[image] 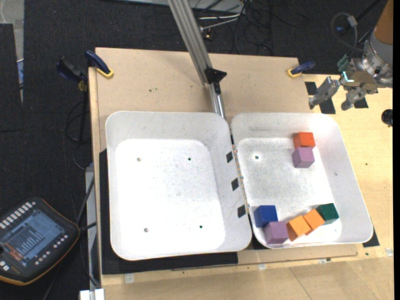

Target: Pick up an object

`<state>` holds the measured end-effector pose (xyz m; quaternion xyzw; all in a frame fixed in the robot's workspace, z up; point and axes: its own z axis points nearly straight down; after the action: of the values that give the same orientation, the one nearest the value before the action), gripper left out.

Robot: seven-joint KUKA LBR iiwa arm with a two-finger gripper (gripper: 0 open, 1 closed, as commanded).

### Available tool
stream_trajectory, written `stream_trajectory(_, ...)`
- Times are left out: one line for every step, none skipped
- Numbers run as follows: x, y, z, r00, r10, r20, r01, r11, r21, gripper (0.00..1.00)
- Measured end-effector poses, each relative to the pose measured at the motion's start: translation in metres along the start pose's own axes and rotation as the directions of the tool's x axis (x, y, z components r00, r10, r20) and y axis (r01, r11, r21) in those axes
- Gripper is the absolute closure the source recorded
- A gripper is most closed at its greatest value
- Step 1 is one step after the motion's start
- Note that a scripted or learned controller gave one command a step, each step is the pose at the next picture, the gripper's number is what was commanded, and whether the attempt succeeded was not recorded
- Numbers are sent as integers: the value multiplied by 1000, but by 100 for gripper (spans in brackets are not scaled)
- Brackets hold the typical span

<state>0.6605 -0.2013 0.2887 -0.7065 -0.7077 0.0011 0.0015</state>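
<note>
The right bin [350,186] holds several small blocks. An orange block [304,140] and a purple block [303,157] sit together near its far side. Along its near edge lie a blue block [265,215], a purple block [277,232], two orange blocks [305,222] and a green block [327,213]. My gripper [337,96] hangs above the bench beyond the right bin's far right corner, well clear of the blocks. Its two fingers are spread apart with nothing between them.
The left bin [125,167] lies beside the right one. A slanted metal pole [190,33] runs down to the gap between the bins. Clamps sit at the bench's far corners [100,64]. A teach pendant [31,236] lies off the bench at lower left.
</note>
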Motion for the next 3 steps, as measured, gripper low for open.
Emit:
stream_trajectory(0,1,-3,1000,-2,2,2,1000,-4,0)
stream_trajectory(-8,5,54,1000,2,1,-2,1000,2,0)
stream_trajectory(-12,-1,101,1000,3,0,-3,1000,1,0)
